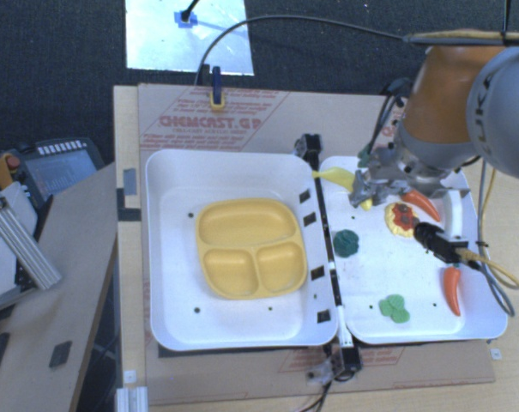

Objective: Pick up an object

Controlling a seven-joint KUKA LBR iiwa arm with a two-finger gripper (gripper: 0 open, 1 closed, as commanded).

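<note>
My gripper (367, 199) hangs over the upper left part of the right bin (491, 320), just right of a yellow banana-like piece (332, 176) at the bin's top left corner. To the gripper's right lie a round yellow and red piece (401, 220) and a red-orange pepper (422, 204). A dark green piece (346, 243) lies below the gripper near the bin's left wall. Further forward are a light green piece (394, 308) and an orange carrot (451, 289). Nothing shows between the gripper's tips.
The left bin (169, 316) holds a yellow divided tray (246, 247) in its middle. A black divider with clips (322, 230) runs between the two bins. The arm's grey and orange body (465, 84) covers the right bin's upper right corner.
</note>
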